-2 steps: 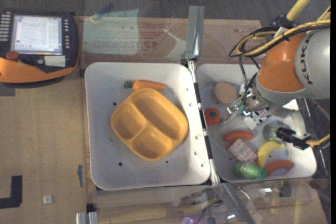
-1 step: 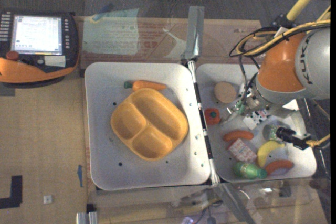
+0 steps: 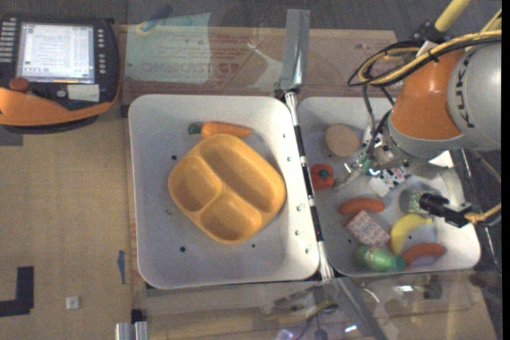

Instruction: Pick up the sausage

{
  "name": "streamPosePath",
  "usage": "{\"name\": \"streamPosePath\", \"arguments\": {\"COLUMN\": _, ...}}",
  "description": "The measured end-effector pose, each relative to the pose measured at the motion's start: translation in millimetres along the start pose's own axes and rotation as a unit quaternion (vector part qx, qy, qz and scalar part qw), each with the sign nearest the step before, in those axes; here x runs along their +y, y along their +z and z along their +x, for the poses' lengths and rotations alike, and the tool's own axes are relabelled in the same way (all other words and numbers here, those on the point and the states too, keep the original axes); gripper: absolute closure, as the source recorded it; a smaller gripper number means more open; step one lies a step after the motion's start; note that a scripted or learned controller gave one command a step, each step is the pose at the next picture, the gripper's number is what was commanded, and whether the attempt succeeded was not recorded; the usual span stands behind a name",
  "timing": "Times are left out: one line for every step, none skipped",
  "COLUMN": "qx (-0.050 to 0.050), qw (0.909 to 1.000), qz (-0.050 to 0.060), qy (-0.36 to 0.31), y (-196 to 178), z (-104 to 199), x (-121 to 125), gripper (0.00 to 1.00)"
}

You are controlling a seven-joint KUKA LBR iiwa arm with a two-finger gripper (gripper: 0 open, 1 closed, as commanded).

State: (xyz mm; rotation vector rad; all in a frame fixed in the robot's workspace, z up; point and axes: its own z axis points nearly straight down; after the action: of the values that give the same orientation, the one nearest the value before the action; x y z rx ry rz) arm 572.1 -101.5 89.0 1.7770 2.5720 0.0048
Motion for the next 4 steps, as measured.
{"name": "streamPosePath", "arguments": {"qx": 0.004, "qw": 0.9991, "qz": 0.001, "qy": 0.043, "y": 1, "z": 8, "x": -19, "gripper": 0.0}}
{"name": "streamPosePath", "arguments": {"qx": 0.004, "qw": 0.999, "qz": 0.001, "qy": 0.044, "y": -7, "z": 7, "x": -18, "gripper": 1.0}}
{"name": "streamPosePath", "arguments": {"qx": 0.004, "qw": 0.999, "qz": 0.001, "qy": 0.044, "y": -7, "z": 7, "x": -18, "gripper": 0.0}}
{"name": "streamPosePath", "arguments": {"qx": 0.004, "qw": 0.9981, "qz": 0.001, "qy": 0.061, "y": 1, "z": 15, "x": -36, "gripper": 0.0}}
